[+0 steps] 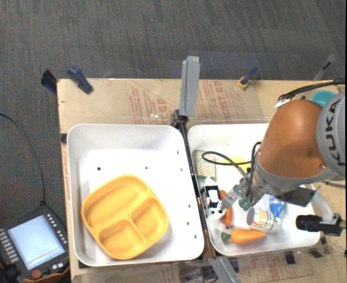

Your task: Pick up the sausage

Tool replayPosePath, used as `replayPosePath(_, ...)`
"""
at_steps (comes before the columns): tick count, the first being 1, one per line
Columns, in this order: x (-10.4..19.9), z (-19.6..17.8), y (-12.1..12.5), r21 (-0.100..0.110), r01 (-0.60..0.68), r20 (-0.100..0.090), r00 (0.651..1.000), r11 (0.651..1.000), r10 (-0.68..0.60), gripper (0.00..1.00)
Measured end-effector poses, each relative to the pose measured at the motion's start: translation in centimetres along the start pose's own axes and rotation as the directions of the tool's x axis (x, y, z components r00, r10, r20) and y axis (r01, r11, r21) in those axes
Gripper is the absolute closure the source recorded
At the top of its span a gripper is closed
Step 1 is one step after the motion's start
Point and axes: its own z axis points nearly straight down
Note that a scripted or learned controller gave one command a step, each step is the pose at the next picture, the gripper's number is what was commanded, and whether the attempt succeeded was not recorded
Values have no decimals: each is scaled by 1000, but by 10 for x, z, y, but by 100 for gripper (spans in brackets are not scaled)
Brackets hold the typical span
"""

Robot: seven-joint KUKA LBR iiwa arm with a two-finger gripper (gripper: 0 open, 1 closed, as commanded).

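Note:
A small reddish-brown sausage (228,217) lies near the front left of the right bin (220,133), partly under the arm. My gripper (231,200) hangs just above and behind it, low over the bin floor, at the end of the orange-banded wrist (291,146). The arm hides much of the bin's middle.
An orange carrot (247,236) lies at the right bin's front. A white bottle (261,218) and a blue item (276,206) sit right of the sausage, a black-and-white item (211,194) left of it. A yellow divided plate (125,217) rests in the left bin (79,158).

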Motion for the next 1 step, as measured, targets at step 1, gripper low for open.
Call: replayPosePath(1,-2,-8,0,1,-6,-2,1000,1000,6,100)
